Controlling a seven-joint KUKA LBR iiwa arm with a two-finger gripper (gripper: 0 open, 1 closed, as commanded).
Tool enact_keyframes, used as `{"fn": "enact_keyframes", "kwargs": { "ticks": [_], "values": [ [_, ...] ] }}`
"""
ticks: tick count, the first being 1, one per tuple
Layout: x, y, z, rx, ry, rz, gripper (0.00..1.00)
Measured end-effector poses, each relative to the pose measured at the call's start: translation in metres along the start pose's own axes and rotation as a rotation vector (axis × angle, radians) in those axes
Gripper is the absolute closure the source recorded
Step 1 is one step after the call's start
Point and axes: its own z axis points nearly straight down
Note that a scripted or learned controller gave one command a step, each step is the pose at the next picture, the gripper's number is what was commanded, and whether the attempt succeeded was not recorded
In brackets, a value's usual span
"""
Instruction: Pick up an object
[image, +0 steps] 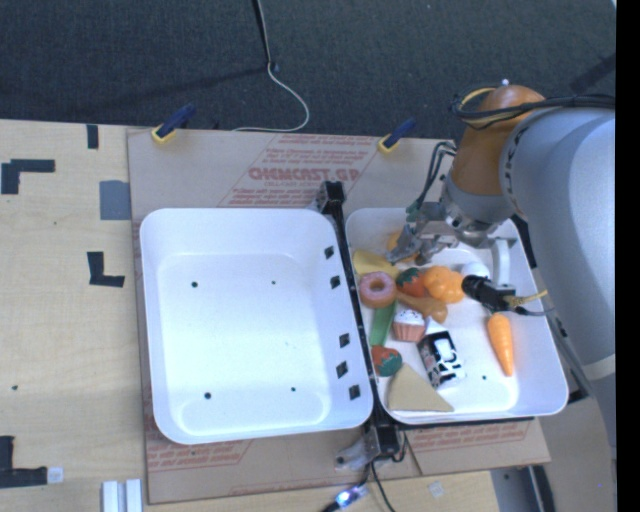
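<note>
Where the bench carries two white bins side by side, seen from above at a slant: left bin (165, 300) and right bin (545, 385). Reaching in from the right, one grey arm (570, 190) with an orange band (485, 150), gripper (412, 243) low over the right bin's far-left corner, just above the pile; cannot tell how far apart its fingers stand, nor whether anything sits between them. Heaped along the right bin's left edge: one pink doughnut (378, 290), one green stick (381, 324), one cupcake (409, 324), one orange lump (441, 284), one black-and-white block (440, 358), one pale wedge (415, 395) at the near-left corner. Apart toward the right edge, one carrot (502, 343).
</note>
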Motion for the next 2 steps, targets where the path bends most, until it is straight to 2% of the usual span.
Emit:
{"fn": "enact_keyframes", "kwargs": {
  "ticks": [1, 2],
  "values": [
    [0.034, 0.012, -0.087, -0.009, 0.001, -0.002, 1.00],
    [0.177, -0.027, -0.081, 0.000, 0.007, -0.013, 1.00]
  ]
}}
